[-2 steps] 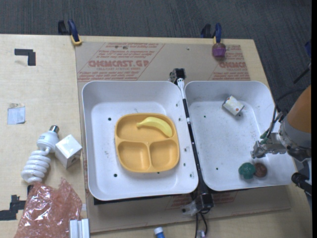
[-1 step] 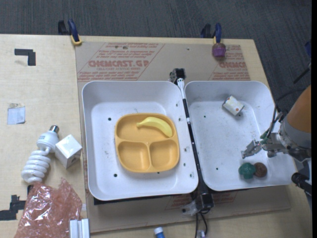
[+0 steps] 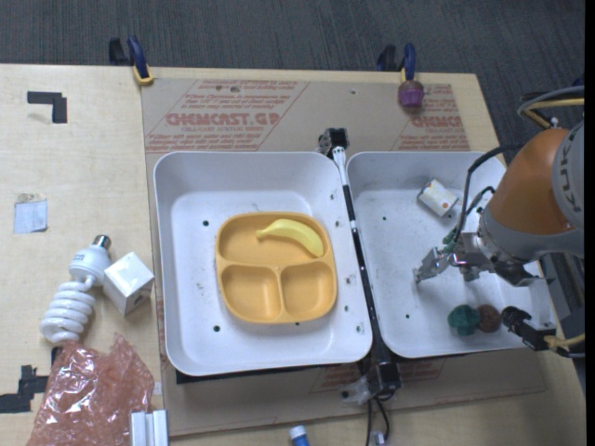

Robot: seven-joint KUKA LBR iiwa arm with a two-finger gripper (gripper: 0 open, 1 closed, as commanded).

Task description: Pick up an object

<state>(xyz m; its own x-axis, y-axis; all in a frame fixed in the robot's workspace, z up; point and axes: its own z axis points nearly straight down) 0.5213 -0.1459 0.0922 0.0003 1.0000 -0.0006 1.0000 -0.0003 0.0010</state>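
Tool hovered low in right bin, jaw state indeterminate, nothing visibly held. Green ball lay at its 5 o'clock, ungrasped. Pick apparently outstanding.

The hand hangs low over the right bin, its metal fingers parted and bare. Near it lie a green ball touching a brown ball, with a small white box toward the far wall. In the left bin, a yellow divided plate carries a banana in its long compartment.
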